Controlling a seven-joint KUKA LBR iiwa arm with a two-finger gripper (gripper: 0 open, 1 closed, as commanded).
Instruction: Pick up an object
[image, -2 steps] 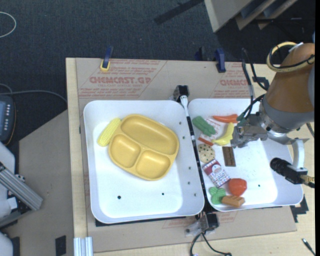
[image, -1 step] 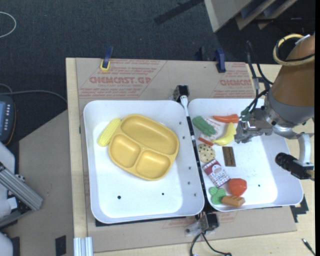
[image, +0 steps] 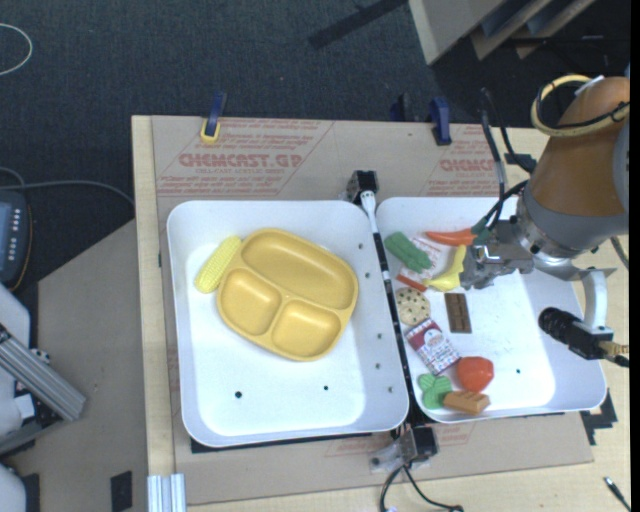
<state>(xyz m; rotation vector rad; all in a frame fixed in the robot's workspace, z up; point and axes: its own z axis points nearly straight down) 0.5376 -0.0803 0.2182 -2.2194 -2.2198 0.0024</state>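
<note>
Starting at far L, the bench (image: 150, 200) carries the L bin (image: 190, 340). In its upper-L part a corn cob (image: 217, 264) lies at a slant, touching the L rim of a yellow 3-compartment plate (image: 288, 293) that takes up the bin's middle. Next comes the R bin (image: 530, 345), side by side w/ the L one, w/ the small objs crowded along its L half. Nearest the divider, top to bottom: a green veg piece (image: 408, 248), a speckled cracker (image: 411, 303), a red & white packet (image: 434, 348) and a green leafy bit (image: 432, 385). Slightly further R: an orange carrot (image: 447, 238) near the top rim, a yellow banana (image: 455, 268) just below it, a brown choc bar (image: 457, 312) under that, then a red tomato (image: 476, 372) w/ an orange-brown sausage (image: 465, 402) beside it at the bottom rim. The gripper (image: 485, 262) is over the upper-middle of the R bin, right next to the banana & carrot on their R side. These two are the objs closest to it. From this angle can't tell if the gripper is released, clenched or grasping anything. The arm (image: 572, 205), grey w/ orange band, reaches in from the R edge above the bin's bare R half.
</note>
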